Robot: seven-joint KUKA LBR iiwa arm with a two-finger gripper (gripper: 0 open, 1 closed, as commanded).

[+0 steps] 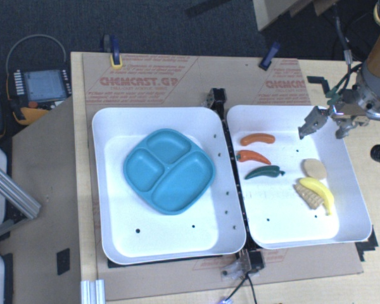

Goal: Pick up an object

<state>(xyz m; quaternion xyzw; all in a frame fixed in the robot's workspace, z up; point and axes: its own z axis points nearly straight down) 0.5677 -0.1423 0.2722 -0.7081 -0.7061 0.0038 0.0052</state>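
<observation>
Claw, fingers spread with nothing between them, hovers up-right of the banana

A grey robot arm with a rounded, metallic wrist section. Thin black and green cables loop along its side down to the tool. At its end sits a two-finger gripper with angular, light grey metal fingers and dark fittings around the mount.
</observation>
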